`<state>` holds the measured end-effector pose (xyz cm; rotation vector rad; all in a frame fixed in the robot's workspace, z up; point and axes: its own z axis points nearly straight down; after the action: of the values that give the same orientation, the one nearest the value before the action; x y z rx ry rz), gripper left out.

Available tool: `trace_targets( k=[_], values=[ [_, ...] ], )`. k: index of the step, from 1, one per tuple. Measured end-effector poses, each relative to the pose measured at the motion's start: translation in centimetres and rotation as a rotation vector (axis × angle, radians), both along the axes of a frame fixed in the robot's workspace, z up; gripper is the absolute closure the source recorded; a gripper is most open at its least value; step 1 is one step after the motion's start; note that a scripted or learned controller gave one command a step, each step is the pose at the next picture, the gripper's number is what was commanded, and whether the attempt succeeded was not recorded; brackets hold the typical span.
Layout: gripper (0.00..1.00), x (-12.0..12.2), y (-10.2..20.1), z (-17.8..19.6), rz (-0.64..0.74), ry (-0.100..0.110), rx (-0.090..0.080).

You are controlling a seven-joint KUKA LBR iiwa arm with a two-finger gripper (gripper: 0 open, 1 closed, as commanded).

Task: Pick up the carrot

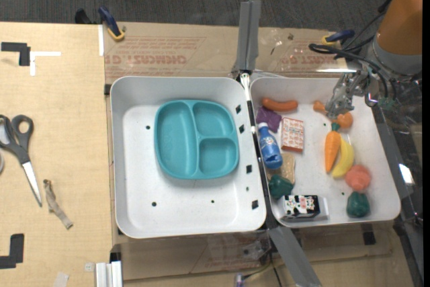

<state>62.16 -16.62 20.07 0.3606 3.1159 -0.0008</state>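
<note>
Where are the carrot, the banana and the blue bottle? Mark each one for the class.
carrot (332,151): camera view, middle of its orange body.
banana (345,158): camera view, on its yellow curve, right of the carrot.
blue bottle (269,146): camera view, middle of the bottle, by the right bin's left wall.

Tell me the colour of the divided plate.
Teal, plain; the plate shows best in the camera view.

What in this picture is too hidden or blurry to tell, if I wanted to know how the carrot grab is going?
- Gripper, camera view: small and blurred over the right bin; its fingers cannot be made out.
- Small orange item under the gripper: partly covered, identity unclear.
- Carrot: its side against the banana is hidden.
- Arm: cut off by the right edge.
</note>
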Motion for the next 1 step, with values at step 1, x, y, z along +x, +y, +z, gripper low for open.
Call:
trace_targets(
  k=[1],
  values=[
    [1.00,-7.86,4.34,-8.88,0.166,0.004,0.001]
  ],
)
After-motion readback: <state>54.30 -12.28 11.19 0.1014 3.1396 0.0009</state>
